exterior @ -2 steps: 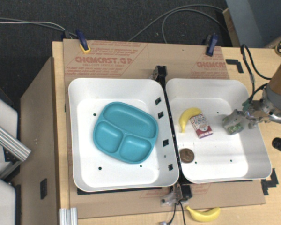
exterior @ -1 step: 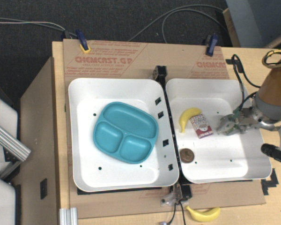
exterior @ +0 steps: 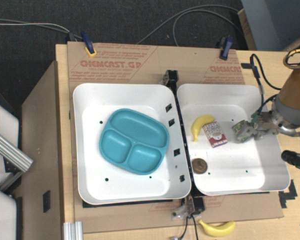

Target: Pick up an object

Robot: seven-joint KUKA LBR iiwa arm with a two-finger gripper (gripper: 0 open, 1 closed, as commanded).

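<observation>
Since my gripper (exterior: 243, 130) sits low in the right bin (exterior: 270, 181), can't tell its state. Closest: box (exterior: 214, 133), just beside banana (exterior: 201, 125). Prob. light, stiff, slick; I'd pinch across narrow sides. Banana's soft, curved.

red "chemcast gp" printed twice on brown board (exterior: 155, 59) behind bins
</observation>
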